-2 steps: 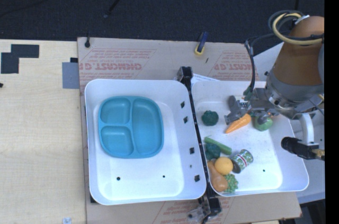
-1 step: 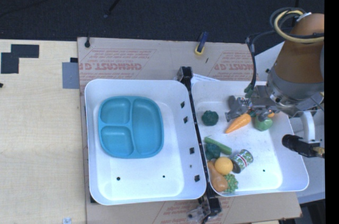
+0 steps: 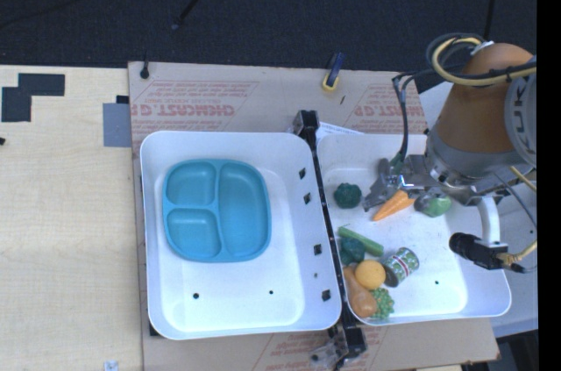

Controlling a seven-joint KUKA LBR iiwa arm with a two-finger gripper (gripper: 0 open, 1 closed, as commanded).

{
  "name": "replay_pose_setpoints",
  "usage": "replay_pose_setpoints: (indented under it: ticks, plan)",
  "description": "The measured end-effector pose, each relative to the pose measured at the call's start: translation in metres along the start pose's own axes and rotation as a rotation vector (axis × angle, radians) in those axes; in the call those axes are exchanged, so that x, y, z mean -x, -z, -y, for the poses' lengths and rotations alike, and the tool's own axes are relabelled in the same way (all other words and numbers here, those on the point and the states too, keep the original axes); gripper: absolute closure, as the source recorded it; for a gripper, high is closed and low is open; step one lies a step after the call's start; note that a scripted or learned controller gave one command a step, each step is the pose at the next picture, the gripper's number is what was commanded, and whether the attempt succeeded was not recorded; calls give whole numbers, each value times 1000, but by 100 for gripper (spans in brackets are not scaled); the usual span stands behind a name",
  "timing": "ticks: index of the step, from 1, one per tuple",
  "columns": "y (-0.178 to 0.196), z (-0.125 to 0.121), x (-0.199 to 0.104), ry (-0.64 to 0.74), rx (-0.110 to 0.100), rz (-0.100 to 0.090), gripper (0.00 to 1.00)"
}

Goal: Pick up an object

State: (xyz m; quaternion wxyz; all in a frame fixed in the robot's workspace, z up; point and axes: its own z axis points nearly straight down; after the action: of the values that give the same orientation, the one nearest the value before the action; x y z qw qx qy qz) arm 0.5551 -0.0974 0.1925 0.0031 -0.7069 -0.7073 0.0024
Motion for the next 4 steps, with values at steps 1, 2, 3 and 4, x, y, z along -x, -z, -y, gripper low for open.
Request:
replay_pose_setpoints:
  ticks: [1, 2, 3, 4]
  plan:
    - [-48, 6, 6, -1, -2, -1, 0]
    - [-102, 6, 4, -1, 1, -1, 0]
    - [-88, 6, 6, -8, 4, -2, 100]
    - [-38, 13, 14, -7, 8, 1, 100]
